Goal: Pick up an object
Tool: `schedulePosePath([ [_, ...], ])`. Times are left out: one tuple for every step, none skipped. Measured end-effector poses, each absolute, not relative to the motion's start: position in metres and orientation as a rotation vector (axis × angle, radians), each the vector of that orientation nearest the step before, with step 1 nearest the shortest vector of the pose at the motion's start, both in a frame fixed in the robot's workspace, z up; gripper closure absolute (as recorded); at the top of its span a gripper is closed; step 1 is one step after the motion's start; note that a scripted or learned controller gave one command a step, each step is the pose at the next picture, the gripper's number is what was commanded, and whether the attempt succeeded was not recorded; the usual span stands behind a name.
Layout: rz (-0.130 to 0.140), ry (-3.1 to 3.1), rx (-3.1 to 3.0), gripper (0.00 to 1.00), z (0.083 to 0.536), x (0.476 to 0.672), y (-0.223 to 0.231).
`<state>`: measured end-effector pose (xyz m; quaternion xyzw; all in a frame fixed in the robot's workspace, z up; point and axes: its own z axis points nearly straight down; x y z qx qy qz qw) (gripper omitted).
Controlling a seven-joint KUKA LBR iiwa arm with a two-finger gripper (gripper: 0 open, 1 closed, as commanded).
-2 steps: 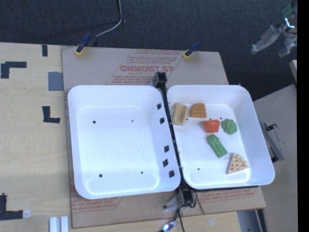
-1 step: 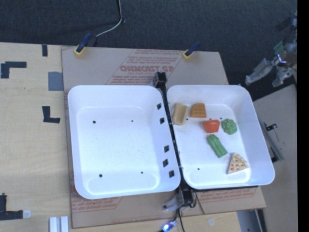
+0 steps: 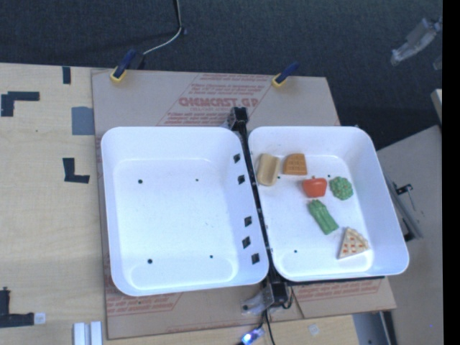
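You can't tell if the gripper [image 3: 415, 42] is open; it looks blurry, far above the right bin [image 3: 377, 164]. Aim for the tomato [image 3: 314, 187], dropping straight down.

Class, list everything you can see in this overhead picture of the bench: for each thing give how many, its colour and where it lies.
bins: two, white, side by side on the cardboard sheet.
bread-like piece: one, tan, right bin, upper left by the divider.
toast-like piece: one, orange-brown, right bin, just right of the tan piece.
tomato-like piece: one, red, right bin, centre.
broccoli-like piece: one, green, just right of the red piece.
cucumber-like piece: one, dark green, below the red piece.
waffle wedge: one, tan with a red edge, right bin, lower right.
clamps: two, blue and yellow, at the cardboard's top edge.
cable: one, pale, on the dark floor above.
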<state>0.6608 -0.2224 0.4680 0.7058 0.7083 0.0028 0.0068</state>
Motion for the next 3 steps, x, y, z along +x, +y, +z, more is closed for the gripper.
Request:
schedulePosePath([
  [0.006, 2.21, 2.216, 0.0, 0.543, 0.557, -0.225],
  [0.002, 2.22, 2.218, 0.0, 0.537, 0.482, -0.19],
  [0.0, 2.222, 2.217, 1.0, 0.545, 0.485, -0.19],
])
